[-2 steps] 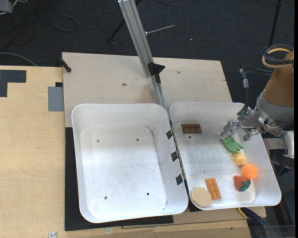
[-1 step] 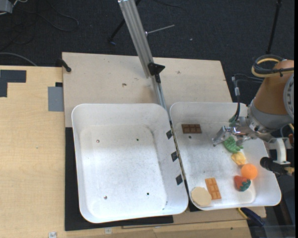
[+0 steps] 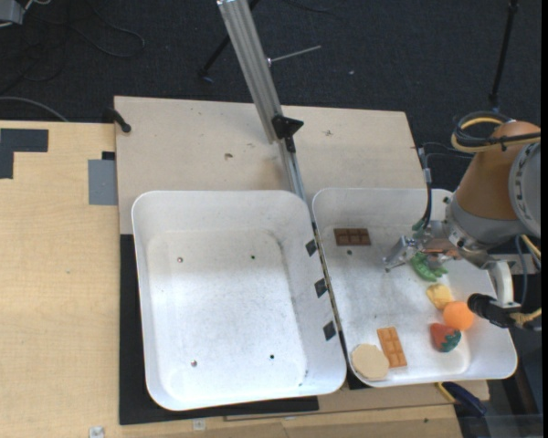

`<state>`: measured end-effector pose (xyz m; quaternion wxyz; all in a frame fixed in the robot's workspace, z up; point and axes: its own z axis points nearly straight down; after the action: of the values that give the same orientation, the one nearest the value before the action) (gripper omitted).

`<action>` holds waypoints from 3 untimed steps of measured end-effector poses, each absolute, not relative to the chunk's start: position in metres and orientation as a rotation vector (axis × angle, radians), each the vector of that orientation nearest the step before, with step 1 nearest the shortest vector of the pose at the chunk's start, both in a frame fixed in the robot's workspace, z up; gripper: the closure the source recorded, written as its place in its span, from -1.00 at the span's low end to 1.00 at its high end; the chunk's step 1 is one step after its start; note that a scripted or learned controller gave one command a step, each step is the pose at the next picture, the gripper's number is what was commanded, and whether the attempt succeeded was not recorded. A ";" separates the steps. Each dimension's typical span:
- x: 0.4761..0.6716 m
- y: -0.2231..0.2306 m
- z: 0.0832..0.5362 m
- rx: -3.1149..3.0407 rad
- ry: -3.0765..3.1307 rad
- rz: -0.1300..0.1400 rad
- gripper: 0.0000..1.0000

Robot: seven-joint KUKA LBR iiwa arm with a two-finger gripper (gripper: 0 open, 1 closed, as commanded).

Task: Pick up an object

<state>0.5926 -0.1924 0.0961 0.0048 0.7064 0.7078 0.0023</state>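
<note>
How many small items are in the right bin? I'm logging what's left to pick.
7: brown chocolate bar at the far side, green item by the gripper, yellow piece, orange ball, red strawberry, orange wafer, tan disc. The arm may hide more.

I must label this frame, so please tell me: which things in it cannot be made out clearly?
- Pincer: too small and blurred in the camera view to judge its state.
- Green object: partly covered by the wrist; its shape is unclear.
- Yellow object: too small to identify.
- Red item with a green part: too small to name.
</note>
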 end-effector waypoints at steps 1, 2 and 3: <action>0.593 -0.193 0.108 2.213 2.214 0.010 1.00; 0.601 -0.190 0.154 2.218 2.221 0.002 1.00; 0.600 -0.184 0.215 2.217 2.221 0.004 1.00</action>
<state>0.6003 -0.1841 0.2148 0.0019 0.7065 0.7077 0.0012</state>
